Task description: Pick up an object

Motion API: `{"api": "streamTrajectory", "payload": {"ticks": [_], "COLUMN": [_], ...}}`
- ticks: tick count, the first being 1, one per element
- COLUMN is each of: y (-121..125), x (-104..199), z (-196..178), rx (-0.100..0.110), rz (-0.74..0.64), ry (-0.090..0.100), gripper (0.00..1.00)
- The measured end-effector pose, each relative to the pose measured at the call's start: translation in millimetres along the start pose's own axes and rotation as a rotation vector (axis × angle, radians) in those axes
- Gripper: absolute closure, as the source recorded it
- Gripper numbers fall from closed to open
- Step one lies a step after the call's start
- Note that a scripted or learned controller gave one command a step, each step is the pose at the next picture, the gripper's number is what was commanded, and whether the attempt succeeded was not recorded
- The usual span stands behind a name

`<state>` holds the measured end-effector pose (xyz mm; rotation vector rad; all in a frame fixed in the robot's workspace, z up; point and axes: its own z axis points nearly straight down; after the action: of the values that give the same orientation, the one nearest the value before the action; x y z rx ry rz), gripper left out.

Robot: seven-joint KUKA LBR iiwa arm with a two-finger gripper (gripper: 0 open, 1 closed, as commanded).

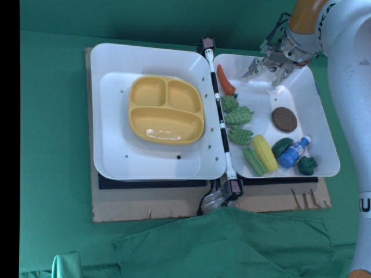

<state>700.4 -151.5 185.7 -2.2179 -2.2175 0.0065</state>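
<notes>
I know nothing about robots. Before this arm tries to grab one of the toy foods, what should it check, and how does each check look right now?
1. Hand open: ok, its fingers are spread with nothing between them.
2. Hand over the right bin: ok, near its far edge.
3. Items to pick: ok, carrot, brown cookie, corn and blue bottle lie there.
4. Item directly under the hand: not ok, bare bin floor there.
5. Easy target: ok, the cookie lies apart from the rest.
6. Height above the bin floor: cannot tell.

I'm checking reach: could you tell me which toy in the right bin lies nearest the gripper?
The orange carrot, by the divider; the gripper hovers beside it.
</notes>
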Motion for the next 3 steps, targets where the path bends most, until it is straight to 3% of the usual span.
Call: {"api": "streamTrajectory", "payload": {"ticks": [1, 2, 3], "y": [0.5, 0.5, 0.5], "x": [6.7, 3.6, 3.6], "z": [-11.1, -11.8, -11.8], "rx": [0.005, 0.003, 0.003], "rz": [-0.004, -0.002, -0.002], "ry": [0.010, 0.006, 0.006], "gripper": [1.00, 0.00, 0.00]}}
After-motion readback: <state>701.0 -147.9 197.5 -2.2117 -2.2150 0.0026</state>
